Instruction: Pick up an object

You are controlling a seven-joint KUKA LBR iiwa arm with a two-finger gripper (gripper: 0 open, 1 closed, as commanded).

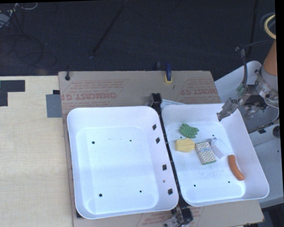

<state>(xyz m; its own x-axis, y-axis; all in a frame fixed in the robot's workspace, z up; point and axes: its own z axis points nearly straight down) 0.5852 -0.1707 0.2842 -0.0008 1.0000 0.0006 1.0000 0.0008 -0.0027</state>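
The right bin [249,143] held five small objects: a green leafy toy [189,130], a yellow corn-like piece [184,145], a patterned small box [205,152], a pale translucent item [217,148] touching the box's right side, and an orange sausage-shaped toy [236,167] lying near the right wall. The left bin [81,122] stood beside it, the two joined by black clips [158,140]. My arm [271,67] entered from the right, wrist held over the right bin's upper right corner. My gripper [228,109] hung above the bin's rim, grasping nothing; whether its fingers were spread could not be told. All objects lay below and left of it, well apart.
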